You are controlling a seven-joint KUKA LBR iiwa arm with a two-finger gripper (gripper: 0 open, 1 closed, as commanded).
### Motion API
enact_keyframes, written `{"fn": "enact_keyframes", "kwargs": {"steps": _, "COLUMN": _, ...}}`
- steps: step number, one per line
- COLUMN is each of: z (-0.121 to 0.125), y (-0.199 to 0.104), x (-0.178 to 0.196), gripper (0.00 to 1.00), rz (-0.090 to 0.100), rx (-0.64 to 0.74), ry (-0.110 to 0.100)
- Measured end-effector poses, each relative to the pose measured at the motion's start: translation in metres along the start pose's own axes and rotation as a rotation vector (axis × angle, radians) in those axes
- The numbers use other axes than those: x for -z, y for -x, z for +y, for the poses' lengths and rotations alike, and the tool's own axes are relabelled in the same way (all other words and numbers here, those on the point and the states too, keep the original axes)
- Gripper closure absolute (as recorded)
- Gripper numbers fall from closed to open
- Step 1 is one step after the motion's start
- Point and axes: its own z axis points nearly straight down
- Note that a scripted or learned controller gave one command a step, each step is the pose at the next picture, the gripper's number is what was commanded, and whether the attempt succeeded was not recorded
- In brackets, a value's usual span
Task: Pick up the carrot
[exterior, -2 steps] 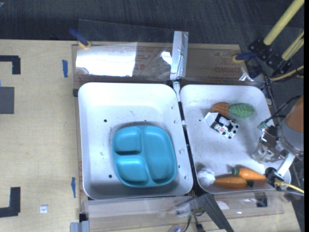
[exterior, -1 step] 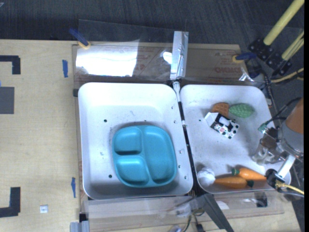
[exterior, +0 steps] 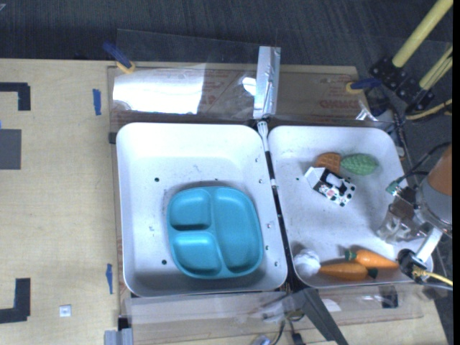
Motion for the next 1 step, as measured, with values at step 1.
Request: {"fn": "enact_keyframes", "kwargs": {"steps": 1, "z": -0.0005, "y": -0.0004, "x": 0.0087, "gripper": 1.00, "rz": -0.001, "rx": 0.001, "ry": -0.001}}
